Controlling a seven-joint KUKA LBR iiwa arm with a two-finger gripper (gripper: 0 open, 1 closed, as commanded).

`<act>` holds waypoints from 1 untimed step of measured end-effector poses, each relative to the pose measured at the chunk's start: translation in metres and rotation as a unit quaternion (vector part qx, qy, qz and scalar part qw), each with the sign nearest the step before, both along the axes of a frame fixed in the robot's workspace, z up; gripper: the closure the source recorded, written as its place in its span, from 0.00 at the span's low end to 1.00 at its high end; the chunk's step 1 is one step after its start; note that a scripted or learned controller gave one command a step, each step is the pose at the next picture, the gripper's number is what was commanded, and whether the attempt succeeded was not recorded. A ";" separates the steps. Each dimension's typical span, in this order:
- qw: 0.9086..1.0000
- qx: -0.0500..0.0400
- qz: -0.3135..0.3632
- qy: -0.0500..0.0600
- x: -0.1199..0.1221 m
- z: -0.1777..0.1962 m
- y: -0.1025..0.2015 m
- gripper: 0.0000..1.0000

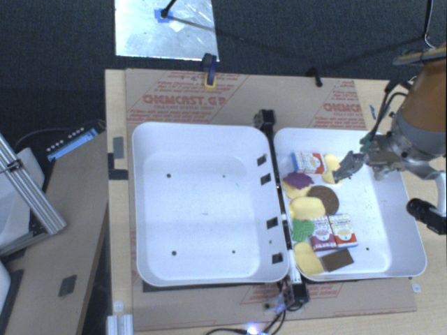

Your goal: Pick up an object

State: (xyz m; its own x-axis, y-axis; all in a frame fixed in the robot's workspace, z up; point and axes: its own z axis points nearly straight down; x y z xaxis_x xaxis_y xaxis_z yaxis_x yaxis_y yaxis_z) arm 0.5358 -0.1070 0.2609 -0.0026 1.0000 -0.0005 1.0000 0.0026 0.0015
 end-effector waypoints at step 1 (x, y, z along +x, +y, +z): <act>1.000 -0.001 -0.003 0.001 -0.001 -0.182 -0.042 0.00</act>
State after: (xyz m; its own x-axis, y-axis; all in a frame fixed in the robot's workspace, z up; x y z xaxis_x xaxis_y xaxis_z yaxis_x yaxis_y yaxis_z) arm 0.5344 -0.1494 0.0789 0.0036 1.0000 -0.0021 1.0000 -0.0036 -0.0002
